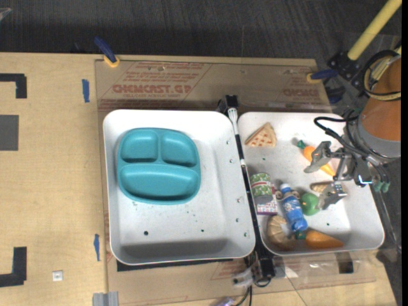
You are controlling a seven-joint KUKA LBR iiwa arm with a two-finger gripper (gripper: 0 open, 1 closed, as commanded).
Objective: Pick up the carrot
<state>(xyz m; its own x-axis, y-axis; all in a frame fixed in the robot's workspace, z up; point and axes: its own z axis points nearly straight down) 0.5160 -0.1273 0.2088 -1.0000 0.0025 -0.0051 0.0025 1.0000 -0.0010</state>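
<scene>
right bin [363,225]: gripper [326,174] spread wide, holding nothing, low, well above carrot [323,239].

Red print "CHEMCAST GP" on brown protective sheet [153,85] under the bins, upper centre of frame; repeated at upper right, mirrored/fainter. Small can [262,187] label too blurred to read.

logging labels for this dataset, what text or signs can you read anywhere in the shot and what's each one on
"CHEMCAST GP", in red print on the brown sheet under the bins, above the left bin; the smaller red lines around it are too blurred to read.
More red print on the same sheet above the right bin: too faint to read.
Label on the small can: too small to read.
Label on the blue bottle: too small to read.
</scene>
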